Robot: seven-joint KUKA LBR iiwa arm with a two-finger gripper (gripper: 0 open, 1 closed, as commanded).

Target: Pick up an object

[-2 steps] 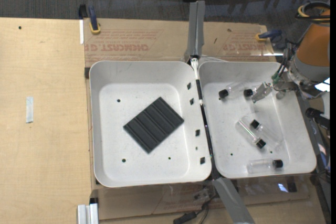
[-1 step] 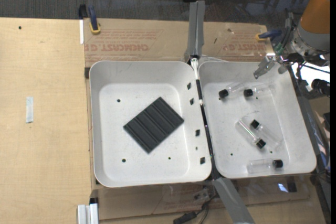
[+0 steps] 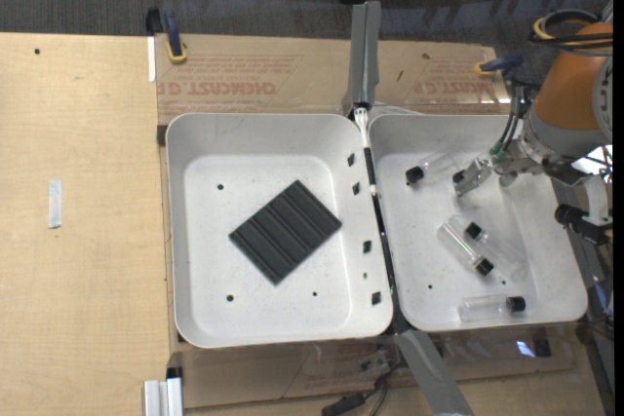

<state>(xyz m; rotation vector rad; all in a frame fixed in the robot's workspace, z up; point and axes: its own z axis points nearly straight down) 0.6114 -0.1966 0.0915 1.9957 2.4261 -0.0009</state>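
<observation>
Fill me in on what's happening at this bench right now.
A grey arm with an orange band reaches in from the right, its gripper low over the right white bin, among several small clear tubes with black caps. Nothing visibly sits between its fingers. The left white bin holds a dark ribbed rectangular pad, untouched.

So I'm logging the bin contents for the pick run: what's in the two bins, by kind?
Dark ribbed rectangular panel, left bin: 1
Clear plastic tubes with black caps, right bin: 4 ()
Total: 5
</observation>
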